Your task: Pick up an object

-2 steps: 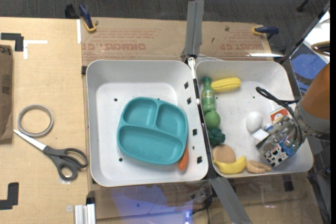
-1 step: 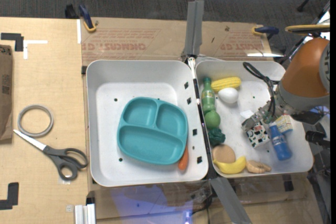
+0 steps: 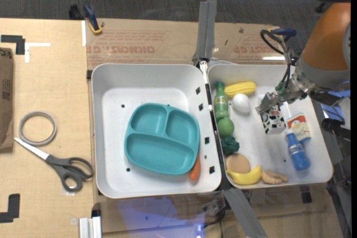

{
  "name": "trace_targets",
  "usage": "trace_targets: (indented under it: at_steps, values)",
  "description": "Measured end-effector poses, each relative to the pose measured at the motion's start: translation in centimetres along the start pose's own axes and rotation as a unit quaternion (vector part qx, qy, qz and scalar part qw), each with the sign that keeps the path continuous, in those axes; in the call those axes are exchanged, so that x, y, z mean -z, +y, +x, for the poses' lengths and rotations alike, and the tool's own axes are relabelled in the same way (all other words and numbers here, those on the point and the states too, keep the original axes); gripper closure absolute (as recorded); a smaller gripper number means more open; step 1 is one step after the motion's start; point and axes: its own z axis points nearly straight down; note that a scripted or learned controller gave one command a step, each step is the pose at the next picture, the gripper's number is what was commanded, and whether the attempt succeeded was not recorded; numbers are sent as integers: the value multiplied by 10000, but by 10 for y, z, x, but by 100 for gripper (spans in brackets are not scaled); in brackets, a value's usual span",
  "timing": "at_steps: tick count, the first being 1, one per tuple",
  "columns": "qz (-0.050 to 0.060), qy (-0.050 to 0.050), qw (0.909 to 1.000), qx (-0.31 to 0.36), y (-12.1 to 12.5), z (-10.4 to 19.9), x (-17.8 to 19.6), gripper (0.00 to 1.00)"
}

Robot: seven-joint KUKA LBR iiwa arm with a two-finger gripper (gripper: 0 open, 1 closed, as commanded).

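Observation:
My gripper hangs low in the right bin, near its middle. It sits right over a small black-and-white patterned object and may be touching its top. A white egg-shaped ball and a yellow corn cob lie just left of the gripper. A white carton with red print and a blue bottle lie to its right and below.
Along the right bin's left wall lie a green bottle, a green ball and a dark green piece. A banana, a tan round item and a beige lump sit at the front. The left bin holds a teal divided plate and a carrot.

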Motion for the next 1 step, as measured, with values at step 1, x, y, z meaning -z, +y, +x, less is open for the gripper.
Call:
trace_targets:
  at_steps: [1]
  values:
    - [1, -1, 9996, -277, 61, 37, 51, 100]
